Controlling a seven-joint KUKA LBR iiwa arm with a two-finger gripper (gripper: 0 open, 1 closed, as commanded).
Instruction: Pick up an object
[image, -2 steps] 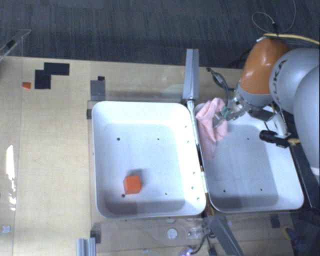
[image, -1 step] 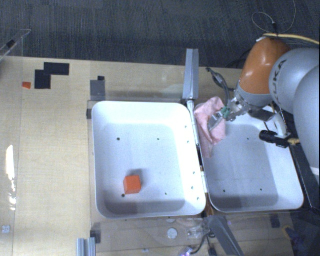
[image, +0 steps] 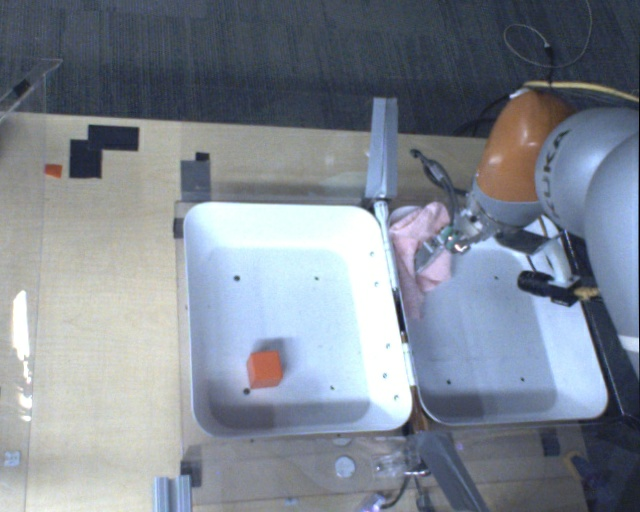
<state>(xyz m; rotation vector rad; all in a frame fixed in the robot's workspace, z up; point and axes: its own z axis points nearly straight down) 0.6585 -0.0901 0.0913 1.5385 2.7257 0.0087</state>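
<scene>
A pink cloth (image: 412, 250) lies bunched in the far left corner of the right bin (image: 520, 390), against the wall shared with the left bin. My gripper (image: 442, 243) reaches in from the right and sits right against the cloth's right side, touching it. The grey arm with its orange band (image: 515, 150) rises behind it. A small orange cube (image: 265, 369) rests on the floor of the left bin (image: 290, 240), near its front left, far from the gripper.
A grey upright post (image: 381, 150) stands behind the seam between the two bins. Black cables (image: 548, 283) run off the wrist over the right bin. Black and orange markers (image: 90, 152) lie on the bench at far left.
</scene>
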